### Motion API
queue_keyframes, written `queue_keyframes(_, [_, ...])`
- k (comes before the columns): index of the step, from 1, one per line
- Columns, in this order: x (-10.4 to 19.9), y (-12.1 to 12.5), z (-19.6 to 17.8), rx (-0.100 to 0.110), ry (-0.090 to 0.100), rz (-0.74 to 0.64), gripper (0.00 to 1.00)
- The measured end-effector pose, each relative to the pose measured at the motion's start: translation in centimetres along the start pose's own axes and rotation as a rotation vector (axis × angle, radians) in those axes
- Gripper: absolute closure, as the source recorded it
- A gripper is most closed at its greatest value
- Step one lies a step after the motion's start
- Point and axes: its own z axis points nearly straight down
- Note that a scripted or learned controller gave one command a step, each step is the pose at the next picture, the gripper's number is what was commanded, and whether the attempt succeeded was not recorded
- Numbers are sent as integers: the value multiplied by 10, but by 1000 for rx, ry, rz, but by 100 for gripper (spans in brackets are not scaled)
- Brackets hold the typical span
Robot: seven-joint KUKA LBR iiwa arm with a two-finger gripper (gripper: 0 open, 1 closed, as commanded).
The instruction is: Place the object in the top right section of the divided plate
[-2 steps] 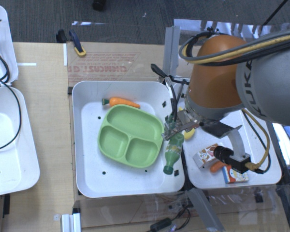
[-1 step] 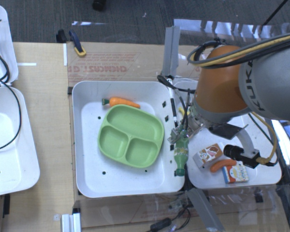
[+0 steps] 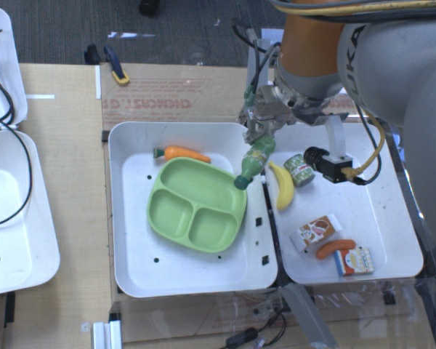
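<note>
A light green divided plate [image 3: 196, 206] lies in the left bin [image 3: 131, 217], with one large section and two smaller ones. My gripper [image 3: 260, 133] hangs over the ridge between the two bins, just right of the plate's upper right corner. It is shut on a green bottle [image 3: 253, 162], which points down and to the left. The bottle's dark green cap nearly meets the plate's right rim. An orange carrot [image 3: 185, 153] with a green stem lies against the plate's far edge.
The right bin [image 3: 392, 224] holds a yellow banana [image 3: 281, 185], a small green-labelled can [image 3: 299, 170], a brown and white carton [image 3: 318, 233], a red sausage [image 3: 335, 248] and a small colourful box [image 3: 357, 261]. A white appliance [image 3: 7, 195] stands at far left.
</note>
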Motion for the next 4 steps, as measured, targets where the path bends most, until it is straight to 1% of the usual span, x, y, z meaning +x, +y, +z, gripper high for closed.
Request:
queue_keyframes(1, [0,0,0,1,0,0,0])
queue_keyframes(2, [-1,0,-8,2,-3,-2,100])
queue_keyframes(3, [-1,0,-8,3,-3,-1,0])
queue_keyframes(4, [62,17,70,2,1,-115,0])
